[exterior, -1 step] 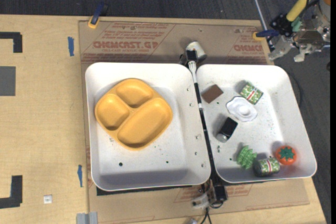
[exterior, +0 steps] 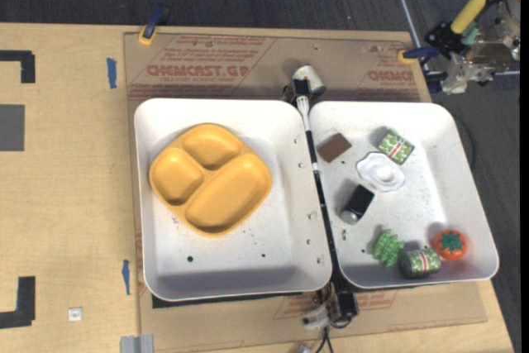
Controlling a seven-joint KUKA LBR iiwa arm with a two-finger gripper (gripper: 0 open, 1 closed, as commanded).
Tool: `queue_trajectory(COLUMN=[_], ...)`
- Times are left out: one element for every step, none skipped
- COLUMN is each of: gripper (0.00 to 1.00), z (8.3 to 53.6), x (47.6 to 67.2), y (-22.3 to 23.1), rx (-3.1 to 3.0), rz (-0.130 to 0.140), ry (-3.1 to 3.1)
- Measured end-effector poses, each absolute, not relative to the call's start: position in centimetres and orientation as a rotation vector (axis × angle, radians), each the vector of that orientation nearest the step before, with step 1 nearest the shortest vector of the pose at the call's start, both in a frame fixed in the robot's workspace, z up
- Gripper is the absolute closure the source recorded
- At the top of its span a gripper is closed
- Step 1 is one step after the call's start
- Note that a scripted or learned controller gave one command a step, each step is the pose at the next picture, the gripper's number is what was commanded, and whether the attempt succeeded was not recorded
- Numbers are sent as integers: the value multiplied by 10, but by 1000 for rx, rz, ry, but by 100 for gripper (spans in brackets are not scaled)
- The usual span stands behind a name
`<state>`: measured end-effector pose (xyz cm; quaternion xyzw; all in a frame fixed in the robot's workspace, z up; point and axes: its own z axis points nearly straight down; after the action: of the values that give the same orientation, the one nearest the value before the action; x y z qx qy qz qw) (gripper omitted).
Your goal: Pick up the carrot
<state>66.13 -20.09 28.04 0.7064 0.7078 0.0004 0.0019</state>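
Glossy yellow sectioned plate (exterior: 211, 176) in smooth left bin (exterior: 157, 260); small toys fill right bin (exterior: 471, 178)

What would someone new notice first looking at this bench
The big yellow divided plate lying in the left bin stands out most. Next, the cluster of small toy foods in the right bin, especially the bright orange-red tomato at its near right corner.

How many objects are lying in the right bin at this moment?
7: brown block, green-red can, white piece, black object, green leafy toy, second can, tomato.
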Motion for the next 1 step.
queue_trajectory(gripper=[100], z=[152], x=[596], y=[-145], rx=[2141], rz=[-1], ry=[2301])
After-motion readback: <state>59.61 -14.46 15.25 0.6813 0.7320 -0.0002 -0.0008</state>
